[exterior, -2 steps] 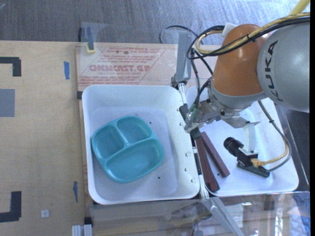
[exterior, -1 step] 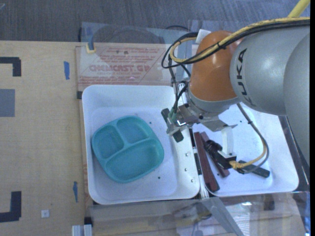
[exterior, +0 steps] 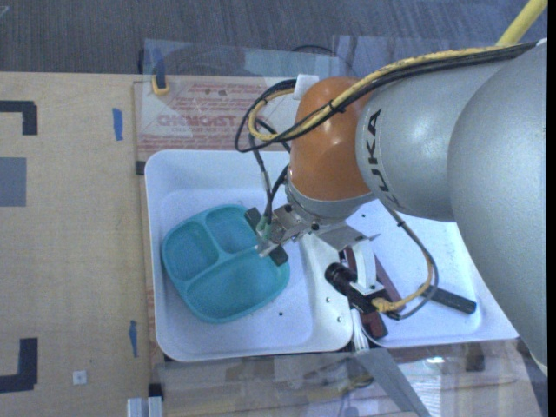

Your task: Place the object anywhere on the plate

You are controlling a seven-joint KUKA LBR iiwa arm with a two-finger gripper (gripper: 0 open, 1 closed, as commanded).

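Since the arm (exterior: 417,146) shows "UKA", that's readable; the reddish print on the sheet (exterior: 200,115) isn't. Pincer (exterior: 266,237) hangs over the teal plate (exterior: 217,268) in the left bin (exterior: 174,168), grip can't tell. Black bar (exterior: 453,301) lies in the right bin (exterior: 443,328).

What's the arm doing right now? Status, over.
Gripper over right rim of teal plate. Small greenish object at its tip, hold unclear. Black stick lies apart in right bin.

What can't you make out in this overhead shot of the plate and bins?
Camera view:
- Whether the pincer carries anything: too small and dark.
- The plate, right rim: covered by the pincer.
- Most of the right bin: hidden under the arm.
- A black stick there: too small to identify.
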